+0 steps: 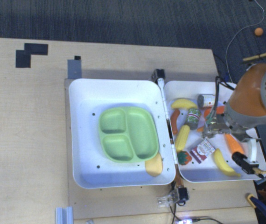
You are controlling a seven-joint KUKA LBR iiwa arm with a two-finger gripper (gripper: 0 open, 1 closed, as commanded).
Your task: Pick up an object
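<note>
The claw [211, 127] hangs just above the red packet [202, 150]; its width I cannot tell; descend squarely, avoiding the neighbouring bottle [192, 118].

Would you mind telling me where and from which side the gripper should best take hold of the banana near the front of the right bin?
Probably across the middle of the banana, coming straight down from above. It lies flat and diagonal with bare bin floor beside its middle, so fingers set across its narrow width should fit; its lower end sits near the right bin wall.
</note>
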